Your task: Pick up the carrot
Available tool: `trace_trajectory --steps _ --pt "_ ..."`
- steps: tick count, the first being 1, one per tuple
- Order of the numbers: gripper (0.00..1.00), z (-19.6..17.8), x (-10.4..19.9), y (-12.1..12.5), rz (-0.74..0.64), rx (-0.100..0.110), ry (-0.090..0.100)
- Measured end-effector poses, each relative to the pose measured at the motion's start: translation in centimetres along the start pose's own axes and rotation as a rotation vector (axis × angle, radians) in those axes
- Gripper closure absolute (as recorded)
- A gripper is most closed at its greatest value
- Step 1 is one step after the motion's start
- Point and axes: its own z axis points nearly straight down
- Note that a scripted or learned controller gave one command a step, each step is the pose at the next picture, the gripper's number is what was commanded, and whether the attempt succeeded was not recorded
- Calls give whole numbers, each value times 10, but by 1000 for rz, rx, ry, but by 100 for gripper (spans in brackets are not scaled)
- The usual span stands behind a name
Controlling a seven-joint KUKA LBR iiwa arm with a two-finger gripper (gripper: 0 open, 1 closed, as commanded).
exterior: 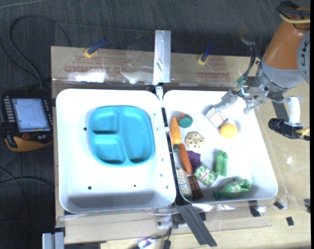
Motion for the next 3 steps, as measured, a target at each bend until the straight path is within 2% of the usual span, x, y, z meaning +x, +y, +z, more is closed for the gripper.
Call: trace_trajectory --steps 1,2,3 --pt "0 -24 12 -14 -33 0 0" --pt "0 105 -47 -9 -105 0 -1" --pt "0 76 -53 -42 196 1 -1"
